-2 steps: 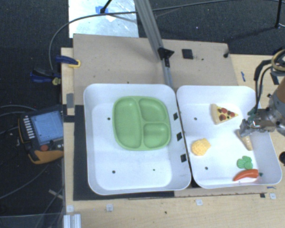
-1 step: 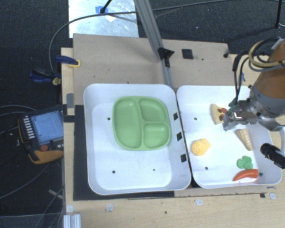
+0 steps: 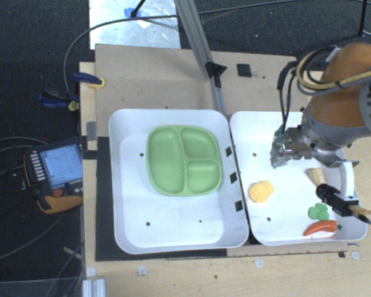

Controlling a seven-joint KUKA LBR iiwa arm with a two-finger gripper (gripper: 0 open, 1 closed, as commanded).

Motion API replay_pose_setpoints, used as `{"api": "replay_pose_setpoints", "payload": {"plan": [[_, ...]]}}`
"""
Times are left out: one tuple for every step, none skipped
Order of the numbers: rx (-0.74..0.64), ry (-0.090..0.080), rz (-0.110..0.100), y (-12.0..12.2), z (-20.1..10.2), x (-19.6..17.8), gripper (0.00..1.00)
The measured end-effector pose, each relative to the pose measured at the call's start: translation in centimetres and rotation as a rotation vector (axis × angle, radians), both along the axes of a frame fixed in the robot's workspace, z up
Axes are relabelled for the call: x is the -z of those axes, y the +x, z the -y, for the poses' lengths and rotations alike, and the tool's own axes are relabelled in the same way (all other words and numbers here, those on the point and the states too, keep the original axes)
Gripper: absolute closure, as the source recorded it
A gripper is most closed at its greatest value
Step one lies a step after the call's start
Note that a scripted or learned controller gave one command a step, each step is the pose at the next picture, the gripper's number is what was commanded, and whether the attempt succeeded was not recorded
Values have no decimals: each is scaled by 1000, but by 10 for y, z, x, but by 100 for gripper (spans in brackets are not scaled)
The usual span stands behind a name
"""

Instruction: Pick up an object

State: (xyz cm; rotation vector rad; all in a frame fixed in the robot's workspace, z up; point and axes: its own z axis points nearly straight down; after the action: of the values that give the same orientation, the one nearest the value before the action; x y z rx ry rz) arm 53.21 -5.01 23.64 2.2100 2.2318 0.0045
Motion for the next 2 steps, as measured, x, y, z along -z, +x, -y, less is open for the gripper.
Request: {"api": "replay_pose_setpoints", "payload": {"plan": [[0,0,-1,8,-48,8,100],[-1,1,-1,19,-100,15,100]]}}
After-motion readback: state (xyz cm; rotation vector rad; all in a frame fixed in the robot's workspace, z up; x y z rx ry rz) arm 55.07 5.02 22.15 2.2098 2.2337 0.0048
